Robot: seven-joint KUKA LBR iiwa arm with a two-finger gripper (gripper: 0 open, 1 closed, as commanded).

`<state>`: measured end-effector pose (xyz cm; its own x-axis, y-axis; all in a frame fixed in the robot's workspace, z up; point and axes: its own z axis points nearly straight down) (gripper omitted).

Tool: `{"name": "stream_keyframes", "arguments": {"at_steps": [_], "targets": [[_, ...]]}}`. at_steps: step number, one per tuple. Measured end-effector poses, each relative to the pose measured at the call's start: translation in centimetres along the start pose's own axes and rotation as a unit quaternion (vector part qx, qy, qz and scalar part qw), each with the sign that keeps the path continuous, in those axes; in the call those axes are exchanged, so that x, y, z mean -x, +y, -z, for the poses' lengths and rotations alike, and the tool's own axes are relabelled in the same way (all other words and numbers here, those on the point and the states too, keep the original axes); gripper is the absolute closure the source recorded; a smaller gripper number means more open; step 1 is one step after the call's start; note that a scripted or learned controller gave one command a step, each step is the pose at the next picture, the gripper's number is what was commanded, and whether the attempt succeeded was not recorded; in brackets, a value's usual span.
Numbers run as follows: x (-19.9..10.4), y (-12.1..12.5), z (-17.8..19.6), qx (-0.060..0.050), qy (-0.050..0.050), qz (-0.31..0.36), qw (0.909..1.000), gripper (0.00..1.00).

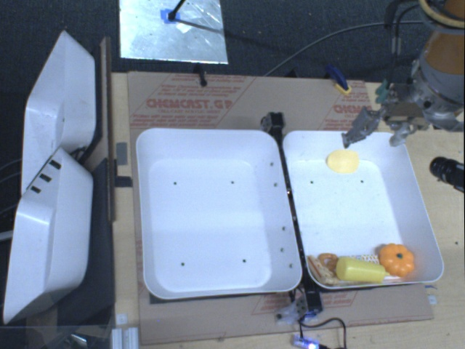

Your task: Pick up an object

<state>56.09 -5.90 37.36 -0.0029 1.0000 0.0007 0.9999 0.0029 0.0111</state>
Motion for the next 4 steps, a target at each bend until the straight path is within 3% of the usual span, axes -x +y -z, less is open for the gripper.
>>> {"name": "stream_keyframes", "arguments": {"at_steps": [1, 2, 3, 4], "targets": [[10.9, -2.9, -19.0, -0.012, 0.000, -0.005, 0.9999, 0.00], [11.4, -3.5, -29.3, -0.009, 0.000, -0.002, 1.0000, 0.00], [4.4, -7.0, -28.9, -0.006, 0.001, 0.001, 1.0000, 0.00], [-1.2, -7.4, -18.3, 0.000, 0.000, 0.002, 1.0000, 0.00]]}}
